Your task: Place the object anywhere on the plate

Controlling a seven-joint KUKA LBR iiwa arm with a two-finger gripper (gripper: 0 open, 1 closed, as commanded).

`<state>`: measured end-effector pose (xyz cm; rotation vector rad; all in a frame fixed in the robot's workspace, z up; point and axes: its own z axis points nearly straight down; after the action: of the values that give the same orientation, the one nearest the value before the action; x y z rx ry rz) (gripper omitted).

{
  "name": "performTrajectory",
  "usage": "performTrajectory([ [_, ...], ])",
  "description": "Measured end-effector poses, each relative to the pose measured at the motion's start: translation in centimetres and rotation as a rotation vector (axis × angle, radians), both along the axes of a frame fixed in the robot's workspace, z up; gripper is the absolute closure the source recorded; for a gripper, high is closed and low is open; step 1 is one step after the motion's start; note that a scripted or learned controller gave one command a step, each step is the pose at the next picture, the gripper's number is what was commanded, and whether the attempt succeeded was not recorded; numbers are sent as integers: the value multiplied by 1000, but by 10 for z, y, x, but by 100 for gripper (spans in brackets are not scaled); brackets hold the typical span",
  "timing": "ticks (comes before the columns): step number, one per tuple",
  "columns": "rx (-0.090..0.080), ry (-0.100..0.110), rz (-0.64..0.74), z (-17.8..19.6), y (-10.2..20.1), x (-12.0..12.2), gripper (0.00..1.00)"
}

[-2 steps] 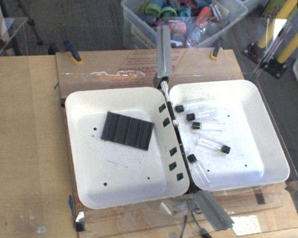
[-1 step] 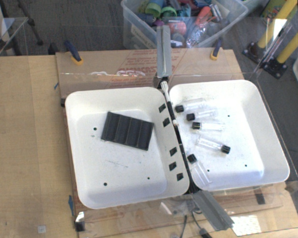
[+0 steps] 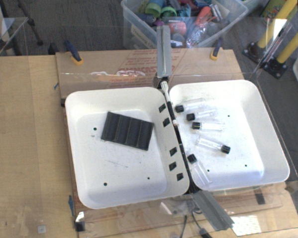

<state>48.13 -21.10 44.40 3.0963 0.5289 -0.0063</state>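
We see the objects as small clear vials [image 3: 207, 126] with black caps, lying scattered on their sides in the right bin [image 3: 252, 135], mostly toward its inner wall. One vial [image 3: 213, 145] lies slanted near the middle, and another [image 3: 198, 169] rests close to the divider. The plate [image 3: 127, 130] is a dark, ribbed rectangle lying flat and slightly skewed in the left bin [image 3: 88, 99], apart from every wall, with bare white floor on all its sides. The bins touch along their inner rims on the counter [image 3: 26, 147]. We cannot tell whether the gripper is released or clenched.
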Motion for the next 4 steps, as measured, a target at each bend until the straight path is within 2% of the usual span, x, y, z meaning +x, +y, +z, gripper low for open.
performTrajectory([
  [1, 0, 1, 0, 0, 0, 0, 0],
  [2, -1, 2, 5, 10, 1, 1, 100],
  [3, 4, 1, 139, -10, -12, -1, 100],
  [4, 4, 1, 140, -10, -12, -1, 0],
])
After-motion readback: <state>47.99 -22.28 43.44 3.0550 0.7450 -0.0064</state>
